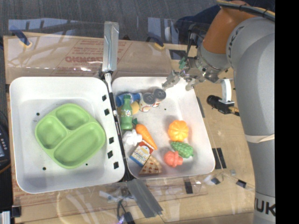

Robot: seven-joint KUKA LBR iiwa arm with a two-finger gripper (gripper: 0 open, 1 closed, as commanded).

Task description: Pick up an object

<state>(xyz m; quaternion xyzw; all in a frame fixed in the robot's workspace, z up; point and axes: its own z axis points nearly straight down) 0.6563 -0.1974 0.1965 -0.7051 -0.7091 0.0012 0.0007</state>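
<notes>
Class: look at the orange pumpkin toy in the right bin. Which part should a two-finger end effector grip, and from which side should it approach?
Grip the orange pumpkin across its round middle, coming straight down from above. It sits alone on the right bin floor with bare space left and right, though the green toy lies close below it, so closing left to right looks safest. The end effector sits over the bin's top edge.
</notes>
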